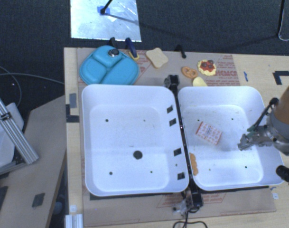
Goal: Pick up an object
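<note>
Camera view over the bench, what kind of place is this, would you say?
Probably a robotics lab set up for grasping trials. Two shallow white plastic bins sit side by side on a bench, a grey arm's gripper reaches into the right one, and toy food such as a tan toast slice lies behind.

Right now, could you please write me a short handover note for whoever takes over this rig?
Tool: low in the right bin, near its right side, with nothing visibly in it; whether it is open or shut is unclear.
Things: a small packet with red print lies in the right bin, left of the tool and apart from it. An orange piece sits at that bin's left wall. A dark round disc lies in the left bin.
Done: nothing picked up yet.
Left: grasp an object and lift it; the packet looks nearest.
</note>
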Motion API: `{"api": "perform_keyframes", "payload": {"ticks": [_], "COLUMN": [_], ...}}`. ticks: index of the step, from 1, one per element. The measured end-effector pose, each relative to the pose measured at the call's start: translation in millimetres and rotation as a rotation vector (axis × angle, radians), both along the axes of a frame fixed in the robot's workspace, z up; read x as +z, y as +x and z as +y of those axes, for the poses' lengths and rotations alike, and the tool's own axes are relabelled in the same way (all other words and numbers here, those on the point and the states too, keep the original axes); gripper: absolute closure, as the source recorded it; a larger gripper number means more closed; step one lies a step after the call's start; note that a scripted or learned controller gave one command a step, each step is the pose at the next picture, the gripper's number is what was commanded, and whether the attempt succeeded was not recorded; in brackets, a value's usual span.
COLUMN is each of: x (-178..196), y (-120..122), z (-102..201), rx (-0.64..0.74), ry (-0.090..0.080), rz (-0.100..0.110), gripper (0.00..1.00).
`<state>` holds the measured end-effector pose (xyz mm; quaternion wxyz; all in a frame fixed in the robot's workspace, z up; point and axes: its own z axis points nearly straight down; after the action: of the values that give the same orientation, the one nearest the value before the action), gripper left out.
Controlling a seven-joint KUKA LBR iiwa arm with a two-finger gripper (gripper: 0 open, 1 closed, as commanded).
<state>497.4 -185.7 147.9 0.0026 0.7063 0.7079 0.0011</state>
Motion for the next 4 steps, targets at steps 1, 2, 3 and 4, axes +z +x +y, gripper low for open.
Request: {"api": "perform_keyframes", "payload": {"ticks": [1,2,3,4], "x": [-63,-60,-60,42], "y": [9,21,34,-6], "z": [81,81,89,156], "rx": [0.004,0.002,0.001,0.009], "ry": [-0.003,0.002,-0.001,0.005], "rz": [-0.004,0.002,-0.001,-0.003], "gripper": [1.0,1.0,1.0,1.0]}}
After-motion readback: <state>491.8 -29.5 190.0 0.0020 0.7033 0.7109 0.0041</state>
